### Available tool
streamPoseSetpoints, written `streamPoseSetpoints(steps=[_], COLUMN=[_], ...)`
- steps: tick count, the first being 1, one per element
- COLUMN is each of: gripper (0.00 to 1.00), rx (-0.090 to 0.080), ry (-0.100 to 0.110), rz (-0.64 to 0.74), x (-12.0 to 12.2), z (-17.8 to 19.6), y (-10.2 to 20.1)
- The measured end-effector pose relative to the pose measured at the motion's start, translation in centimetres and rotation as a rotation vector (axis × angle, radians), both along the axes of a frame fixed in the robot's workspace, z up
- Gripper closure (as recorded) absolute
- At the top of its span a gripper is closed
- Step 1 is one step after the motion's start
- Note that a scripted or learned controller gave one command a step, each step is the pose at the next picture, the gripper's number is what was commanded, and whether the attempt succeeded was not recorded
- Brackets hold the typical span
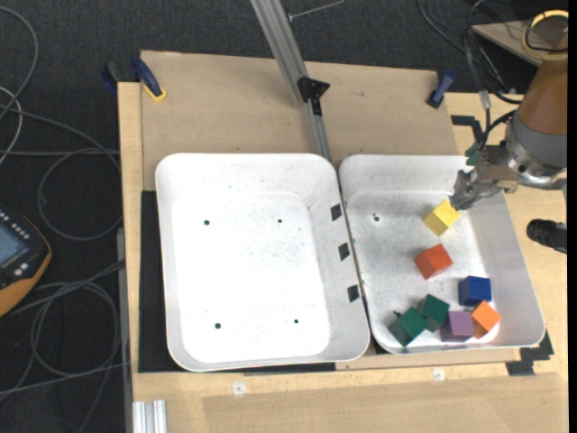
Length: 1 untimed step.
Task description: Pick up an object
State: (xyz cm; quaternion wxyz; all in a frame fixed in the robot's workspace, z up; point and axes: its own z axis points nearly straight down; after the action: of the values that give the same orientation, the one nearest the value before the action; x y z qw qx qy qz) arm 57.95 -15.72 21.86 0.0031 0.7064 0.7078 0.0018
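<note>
In the right bin (379, 180), a yellow block (441, 217) lies near the back right. My gripper (462, 197) hangs directly above and to the right of it, with its tip touching or almost touching the block's upper corner. A red block (434, 261) rests in the middle of the bin. At the front right sit a blue block (475, 290), an orange block (486, 316), a purple block (461, 324) and two green blocks (435, 309) (412, 325).
The left bin (180, 179) sits beside the right one, with black clips (343, 251) along the shared wall. A slanted metal rail (287, 43) rises behind the bins. Blue clamps (151, 81) (441, 88) hold the board's back corners.
</note>
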Motion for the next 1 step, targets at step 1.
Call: streamPoseSetpoints(steps=[1], gripper=[1.0], rx=[0.0], ry=[-0.001], rz=[0.0], x=[0.16], z=[5.46], y=[-0.01])
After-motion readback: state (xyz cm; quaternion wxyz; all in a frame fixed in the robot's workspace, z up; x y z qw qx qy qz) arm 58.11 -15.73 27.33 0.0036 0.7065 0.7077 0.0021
